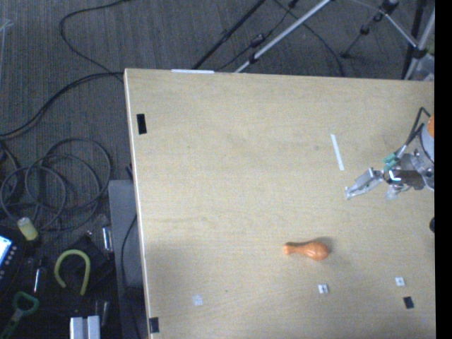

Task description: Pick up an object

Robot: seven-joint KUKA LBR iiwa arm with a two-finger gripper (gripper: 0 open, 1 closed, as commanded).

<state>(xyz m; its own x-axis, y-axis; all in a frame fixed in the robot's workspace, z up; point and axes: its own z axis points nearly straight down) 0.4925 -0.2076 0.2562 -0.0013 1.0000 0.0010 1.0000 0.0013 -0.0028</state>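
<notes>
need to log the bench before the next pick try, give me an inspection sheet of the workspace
surface: light wooden board, with small black and white markers near its edges
job's things: orange pear-shaped object lying on its side near the board's front, nothing touching it
clutter: thin white stick lying flat toward the right
claw: claw reaching in from the right, over the board between the stick and the orange object, nothing between its fingers
cables: black cables looped on the floor at left
surroundings: grey carpet, tripod legs at top, a green U-shaped item among gear at lower left
</notes>
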